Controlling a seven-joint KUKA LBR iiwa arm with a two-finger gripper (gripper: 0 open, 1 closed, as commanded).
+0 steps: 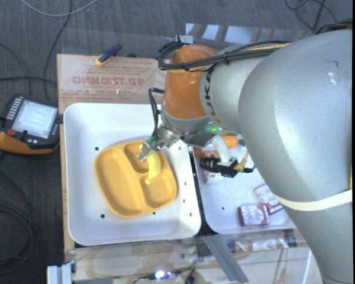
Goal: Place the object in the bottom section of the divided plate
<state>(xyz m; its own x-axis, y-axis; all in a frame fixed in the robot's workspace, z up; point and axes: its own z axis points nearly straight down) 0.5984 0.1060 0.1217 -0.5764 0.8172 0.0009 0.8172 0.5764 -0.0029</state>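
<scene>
The pink packet (254, 214) lay nearest, flat in the right bin (225, 218), with a small white-and-red packet (266, 195) just beyond it. In the left bin (83, 176) sat the divided plate (121, 188), yellow, with three sections. The object (154, 167), a paler yellow curved piece resembling a banana, lay on the ridge at the plate's right side, between the two smaller sections. The gripper (147, 151) stood directly over its upper end, fingers pointed down; I could not tell whether they gripped it. Farther back, a pendant (26, 125) rested on the floor left of the bench.
</scene>
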